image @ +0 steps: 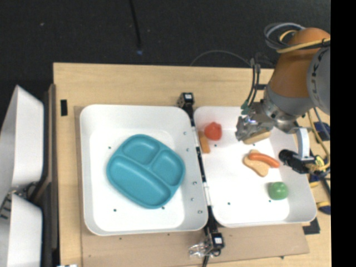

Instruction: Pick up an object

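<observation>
In the right bin [239,210] lie a red round object [212,130] near the back left, a small orange-brown piece [204,144] against the left wall, a hot dog toy [260,162] in the middle, and a green round object [277,190] toward the front right. My gripper [248,129] hangs over the back of the right bin, to the right of the red object and just behind the hot dog. Nothing shows between its fingers.
The left bin [97,204] holds a teal divided plate [146,170]. A black clip [186,99] sits at the back where the bins meet, another clamp [208,245] at the front. Cables and the arm's body [295,77] crowd the right side.
</observation>
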Controlling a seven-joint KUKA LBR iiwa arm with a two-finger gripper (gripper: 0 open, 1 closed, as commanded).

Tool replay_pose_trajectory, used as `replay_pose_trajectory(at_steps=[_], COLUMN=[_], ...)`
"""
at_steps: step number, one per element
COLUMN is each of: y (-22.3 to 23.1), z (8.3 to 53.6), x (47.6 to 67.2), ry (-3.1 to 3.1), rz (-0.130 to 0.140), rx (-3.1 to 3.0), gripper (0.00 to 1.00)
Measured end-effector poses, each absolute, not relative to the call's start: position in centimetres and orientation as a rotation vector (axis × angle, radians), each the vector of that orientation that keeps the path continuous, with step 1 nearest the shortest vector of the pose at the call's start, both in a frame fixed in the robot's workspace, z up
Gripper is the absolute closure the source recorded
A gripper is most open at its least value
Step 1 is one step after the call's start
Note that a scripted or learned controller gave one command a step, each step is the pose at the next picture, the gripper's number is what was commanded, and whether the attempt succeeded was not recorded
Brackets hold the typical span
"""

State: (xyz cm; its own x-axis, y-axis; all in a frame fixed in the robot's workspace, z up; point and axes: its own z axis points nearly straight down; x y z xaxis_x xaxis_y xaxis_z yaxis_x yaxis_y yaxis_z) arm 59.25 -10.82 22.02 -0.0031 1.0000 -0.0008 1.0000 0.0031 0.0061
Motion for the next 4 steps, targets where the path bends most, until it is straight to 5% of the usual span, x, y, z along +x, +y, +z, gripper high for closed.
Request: replay_pose_trajectory(at_steps=[1, 4], y=[-10.9, 5.3], z=[27.4, 25.2], x=[59.4, 57.9], ry=[2.221, 2.23], rz=[0.007, -0.001], rx=[2.214, 2.215], gripper=[1.0, 1.0])
